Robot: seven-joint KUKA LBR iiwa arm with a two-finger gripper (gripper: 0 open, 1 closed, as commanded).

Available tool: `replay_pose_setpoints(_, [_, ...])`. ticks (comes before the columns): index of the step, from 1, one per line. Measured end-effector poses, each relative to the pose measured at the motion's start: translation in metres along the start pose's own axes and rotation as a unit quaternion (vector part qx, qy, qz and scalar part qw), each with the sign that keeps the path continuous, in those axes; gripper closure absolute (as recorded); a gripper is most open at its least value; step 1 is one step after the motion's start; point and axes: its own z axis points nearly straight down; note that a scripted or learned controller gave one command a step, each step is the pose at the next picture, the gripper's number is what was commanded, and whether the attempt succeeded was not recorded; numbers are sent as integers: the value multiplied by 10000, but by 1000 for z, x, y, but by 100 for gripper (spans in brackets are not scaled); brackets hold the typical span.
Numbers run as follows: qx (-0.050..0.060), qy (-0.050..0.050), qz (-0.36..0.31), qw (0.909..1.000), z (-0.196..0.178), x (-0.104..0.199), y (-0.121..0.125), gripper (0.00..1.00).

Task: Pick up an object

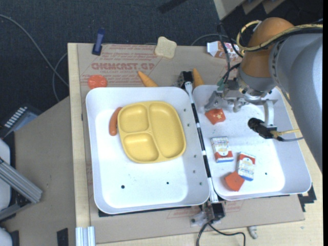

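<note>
Red block (216, 116) lies in the far left part of the right bin (287, 184), just near of the gripper (225, 106) and close to its left finger (212, 104). It is not held. The gripper hangs over the far end of that bin with its two grey fingers spread apart and nothing between them. The grey arm (302, 70), with its orange band (264, 40), comes in from the far right.

Nearer in the same bin sits a small white and red carton (222, 149). To its right and a little nearer lies a second carton (246, 166), touching an orange-red piece (233, 181) at the near side.

The left bin (148, 193) holds a yellow divided plate (152, 131), with a sausage (113, 122) just beside the plate's left edge.

Beyond the bins, on the brown board (123, 63), lie:
- a carrot (147, 79) at the left bin's far rim
- an orange disc (96, 81) at that bin's far left corner
- a bread slice (165, 46), farther back
- a blue thing (98, 41) at the board's far left edge
- a second carrot (197, 77) beside a small black item (185, 78), near the gap between the bins
- a small packet (218, 48), far of the gripper
</note>
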Motion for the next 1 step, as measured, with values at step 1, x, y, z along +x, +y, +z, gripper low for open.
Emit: replay_pose_setpoints(1, [-2, -2, 0, 10000, 10, -1, 9, 0])
